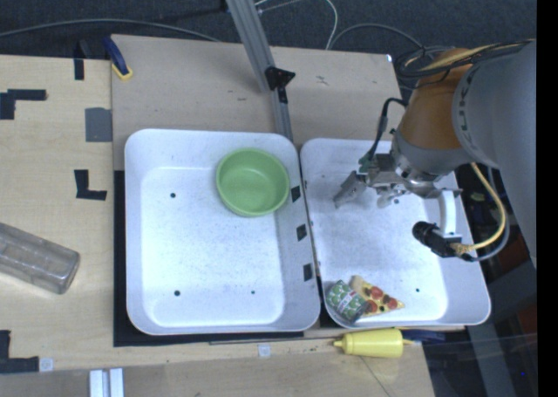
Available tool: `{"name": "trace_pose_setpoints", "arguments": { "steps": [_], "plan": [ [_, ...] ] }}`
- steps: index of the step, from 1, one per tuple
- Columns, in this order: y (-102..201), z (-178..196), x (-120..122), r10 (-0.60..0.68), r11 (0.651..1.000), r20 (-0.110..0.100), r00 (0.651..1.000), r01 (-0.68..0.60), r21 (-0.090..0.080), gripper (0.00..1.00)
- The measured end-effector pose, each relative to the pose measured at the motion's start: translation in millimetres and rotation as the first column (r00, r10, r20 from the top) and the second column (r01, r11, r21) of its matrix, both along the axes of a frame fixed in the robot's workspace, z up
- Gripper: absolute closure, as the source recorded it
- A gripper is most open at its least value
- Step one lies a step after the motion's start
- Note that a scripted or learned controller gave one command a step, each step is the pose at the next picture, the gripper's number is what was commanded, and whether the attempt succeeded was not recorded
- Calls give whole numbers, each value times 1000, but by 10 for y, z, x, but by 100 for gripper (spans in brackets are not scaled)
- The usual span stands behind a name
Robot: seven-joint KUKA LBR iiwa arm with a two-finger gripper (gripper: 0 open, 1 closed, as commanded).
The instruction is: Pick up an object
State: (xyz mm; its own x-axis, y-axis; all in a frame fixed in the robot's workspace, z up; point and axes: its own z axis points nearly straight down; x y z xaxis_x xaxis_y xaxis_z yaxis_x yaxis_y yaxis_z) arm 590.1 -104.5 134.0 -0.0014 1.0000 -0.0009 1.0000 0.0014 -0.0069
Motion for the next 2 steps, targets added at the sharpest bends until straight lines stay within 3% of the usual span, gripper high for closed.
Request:
{"name": "trace_pose_setpoints", "arguments": {
  "steps": [1,2],
  "plan": [
    [2,-464,2,0,1000,7,1000,0,-2,0],
    [13,-346,5,2,1000,7,1000,-2,1,100]
  ]
}}
